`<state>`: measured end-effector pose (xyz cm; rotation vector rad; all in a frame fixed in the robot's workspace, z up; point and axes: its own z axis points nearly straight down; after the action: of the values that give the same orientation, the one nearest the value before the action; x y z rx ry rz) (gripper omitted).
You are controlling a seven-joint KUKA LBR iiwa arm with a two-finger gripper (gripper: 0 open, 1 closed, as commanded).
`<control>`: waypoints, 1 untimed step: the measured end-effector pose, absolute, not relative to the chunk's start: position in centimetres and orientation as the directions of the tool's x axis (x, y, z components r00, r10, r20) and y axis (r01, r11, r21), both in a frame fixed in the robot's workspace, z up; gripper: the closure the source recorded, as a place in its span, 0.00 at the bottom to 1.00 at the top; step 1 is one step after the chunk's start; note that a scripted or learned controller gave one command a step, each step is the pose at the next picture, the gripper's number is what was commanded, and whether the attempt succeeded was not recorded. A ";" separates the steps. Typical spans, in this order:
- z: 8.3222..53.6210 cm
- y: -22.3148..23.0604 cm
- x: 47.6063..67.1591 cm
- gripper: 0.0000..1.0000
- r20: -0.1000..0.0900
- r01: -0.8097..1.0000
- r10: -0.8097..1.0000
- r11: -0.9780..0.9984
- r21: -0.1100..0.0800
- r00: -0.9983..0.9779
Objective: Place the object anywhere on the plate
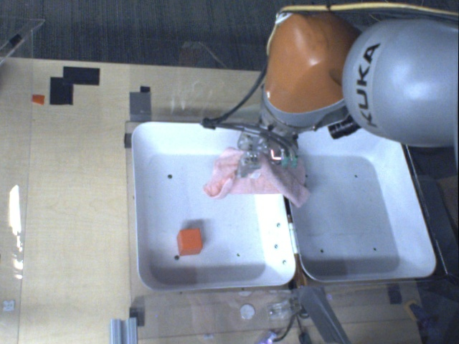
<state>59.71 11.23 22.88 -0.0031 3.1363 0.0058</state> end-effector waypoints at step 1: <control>21.9 15.3 56.4 1.00 -0.002 -0.005 -0.005 1.000 0.003 -1.000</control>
<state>56.39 15.25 21.95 -0.0073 3.1392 0.0045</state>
